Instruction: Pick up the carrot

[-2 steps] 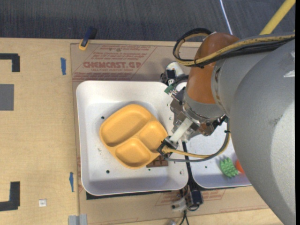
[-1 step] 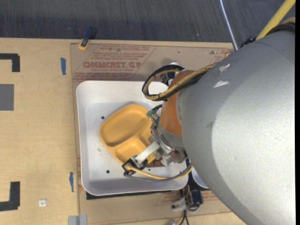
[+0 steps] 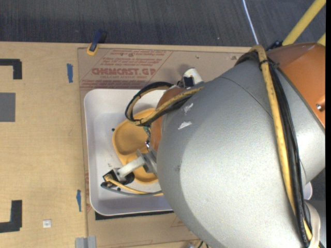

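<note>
A large, smooth grey arm (image 3: 227,159) shell with a rounded dome shape is being shown, and an orange band (image 3: 305,81) is being seen at its upper right. Black and yellow cables (image 3: 276,133) are being carried over the shell and looped near the wrist.

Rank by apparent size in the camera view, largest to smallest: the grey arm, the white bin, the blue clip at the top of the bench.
1. Grey arm: looks largest, though it is nearest the camera, which inflates it.
2. White bin: partly hidden under the arm.
3. Blue clip: smallest by far.
</note>
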You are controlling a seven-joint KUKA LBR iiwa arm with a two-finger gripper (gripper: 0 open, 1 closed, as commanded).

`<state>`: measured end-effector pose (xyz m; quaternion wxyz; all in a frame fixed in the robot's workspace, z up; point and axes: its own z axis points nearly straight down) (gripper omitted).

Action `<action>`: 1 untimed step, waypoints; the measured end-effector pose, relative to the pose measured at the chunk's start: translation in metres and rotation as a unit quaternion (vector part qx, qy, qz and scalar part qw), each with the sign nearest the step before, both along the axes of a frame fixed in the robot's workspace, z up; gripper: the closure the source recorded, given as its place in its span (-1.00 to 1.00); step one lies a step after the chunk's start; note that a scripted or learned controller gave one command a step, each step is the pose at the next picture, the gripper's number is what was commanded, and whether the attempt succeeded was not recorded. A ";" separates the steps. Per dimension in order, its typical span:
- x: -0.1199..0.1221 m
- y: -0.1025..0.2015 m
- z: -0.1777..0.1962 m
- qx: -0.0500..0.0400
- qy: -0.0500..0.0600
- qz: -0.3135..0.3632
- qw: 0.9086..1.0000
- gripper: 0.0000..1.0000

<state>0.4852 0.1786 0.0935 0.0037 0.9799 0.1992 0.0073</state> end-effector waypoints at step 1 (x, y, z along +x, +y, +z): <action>-0.001 0.006 -0.004 0.004 0.001 0.002 1.000 -1.00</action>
